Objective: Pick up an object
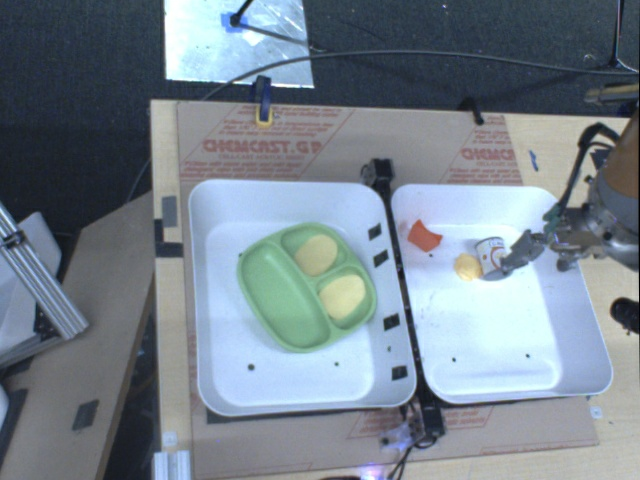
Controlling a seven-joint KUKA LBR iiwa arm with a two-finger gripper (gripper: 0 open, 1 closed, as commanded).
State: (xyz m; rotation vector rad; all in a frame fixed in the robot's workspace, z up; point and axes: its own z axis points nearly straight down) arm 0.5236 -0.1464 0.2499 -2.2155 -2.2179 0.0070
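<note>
In the right bin (520, 368), near its back, lie three small objects: an orange-red piece (424, 235), a round yellow piece (467, 266) and a small white cylinder with a dark band (488, 251). My gripper (503, 264) reaches in from the right and sits low, its tip right beside the white cylinder and just right of the yellow piece. I cannot see anything held in it. The grey arm (610, 208) stands over the bin's right rim.
The left bin (230, 368) holds a green divided plate (275, 293) with two pale yellow pieces (318, 254) (343, 295) in its right compartments. Black clips (385, 268) line the wall between the bins. Cardboard lies under both bins.
</note>
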